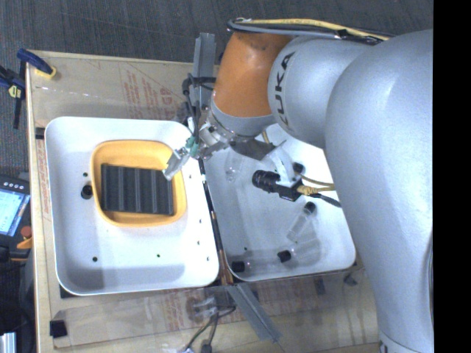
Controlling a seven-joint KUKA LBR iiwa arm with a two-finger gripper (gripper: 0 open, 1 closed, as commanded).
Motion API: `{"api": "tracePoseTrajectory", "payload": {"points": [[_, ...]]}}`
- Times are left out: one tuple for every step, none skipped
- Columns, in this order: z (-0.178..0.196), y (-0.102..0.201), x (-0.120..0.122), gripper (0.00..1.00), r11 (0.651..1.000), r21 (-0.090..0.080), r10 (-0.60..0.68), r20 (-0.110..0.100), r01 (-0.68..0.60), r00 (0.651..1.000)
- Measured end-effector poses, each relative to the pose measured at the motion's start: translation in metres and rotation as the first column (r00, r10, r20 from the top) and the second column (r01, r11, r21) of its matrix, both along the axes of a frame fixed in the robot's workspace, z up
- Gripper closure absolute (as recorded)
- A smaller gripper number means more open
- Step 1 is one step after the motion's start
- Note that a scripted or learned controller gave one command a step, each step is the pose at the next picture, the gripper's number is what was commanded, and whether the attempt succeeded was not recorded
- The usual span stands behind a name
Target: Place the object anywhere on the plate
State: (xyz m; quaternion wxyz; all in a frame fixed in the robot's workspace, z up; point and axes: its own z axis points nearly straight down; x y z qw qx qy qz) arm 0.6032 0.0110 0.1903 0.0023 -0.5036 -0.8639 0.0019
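Just gripper point(175, 165) over plate point(125, 151) edge

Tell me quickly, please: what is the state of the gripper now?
Gripper: over the right edge of the yellow plate; open or closed cannot be told.

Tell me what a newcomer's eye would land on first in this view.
The huge grey arm with its orange band fills the right side, covering much of the right bin. Next comes the yellow plate with a dark ribbed centre in the left bin, the gripper poised at its right edge.
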Motion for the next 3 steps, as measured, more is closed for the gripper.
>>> {"api": "tracePoseTrajectory", "payload": {"points": [[0.035, 0.051, -0.017, 0.0, 0.997, 0.0, -0.071, 0.005, 0.071, 0.997], [0.069, 0.133, 0.006, 0.0, 0.999, 0.001, -0.044, 0.005, 0.044, 0.999], [0.017, 0.037, -0.031, 0.0, 0.995, -0.001, -0.104, 0.002, 0.104, 0.995]]}}
